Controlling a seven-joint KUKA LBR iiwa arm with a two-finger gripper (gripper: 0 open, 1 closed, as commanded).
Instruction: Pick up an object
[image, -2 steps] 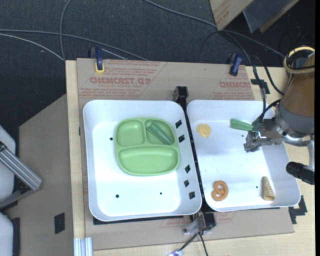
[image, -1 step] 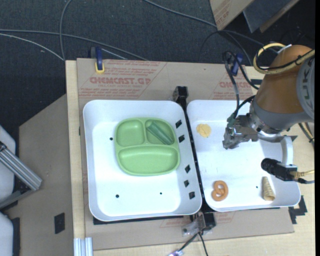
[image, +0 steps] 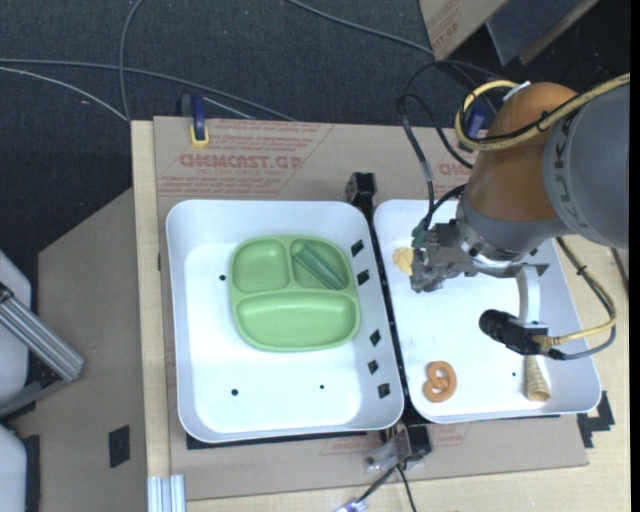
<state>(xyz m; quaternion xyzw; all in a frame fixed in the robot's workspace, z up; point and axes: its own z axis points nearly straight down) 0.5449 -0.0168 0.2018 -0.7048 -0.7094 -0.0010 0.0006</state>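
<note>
My gripper (image: 428, 268) hangs low over the upper left part of the right bin (image: 470, 400), under the orange wrist band. A small yellow object (image: 402, 261) lies just to its left, partly hidden by the gripper. A pretzel (image: 439, 381) rests near the front of that bin. An ice cream cone (image: 537, 379) lies at the bin's front right corner. The left bin (image: 200, 380) holds a green divided plate (image: 294, 293) with a green pickle-like piece (image: 320, 264) in its upper right compartment.
A black divider with clips (image: 372, 290) runs between the two bins. A black plug with a yellow cable (image: 512, 331) hangs from the arm over the right bin. Brown cardboard (image: 240, 150) lies under both bins.
</note>
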